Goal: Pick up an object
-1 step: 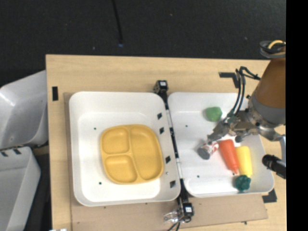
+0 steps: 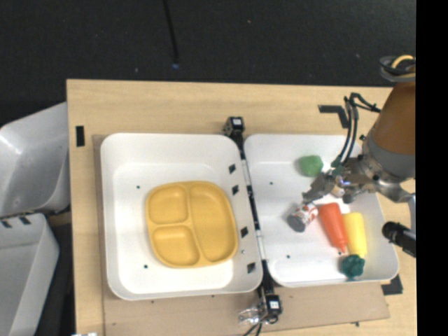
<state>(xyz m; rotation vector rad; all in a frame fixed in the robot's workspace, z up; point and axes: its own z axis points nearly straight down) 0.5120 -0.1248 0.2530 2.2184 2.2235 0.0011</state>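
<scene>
Arm: enters from the right, its orange band (image 2: 396, 114) above the grey wrist, angled down and leftward over the right bin (image 2: 280, 261).
Gripper (image 2: 323, 187): low over the bin's middle, pointing left; whether its fingers are spread or closed cannot be told.
Objects in the right bin: a green lump (image 2: 309, 164) near the far side; a small grey and red item (image 2: 302, 217) just left of the gripper tip; an orange carrot-like piece (image 2: 333, 226) beside a yellow piece (image 2: 356, 232); a dark green piece (image 2: 352, 265) at the near edge.
Left bin (image 2: 119, 257): holds a yellow divided plate (image 2: 190, 223).
</scene>
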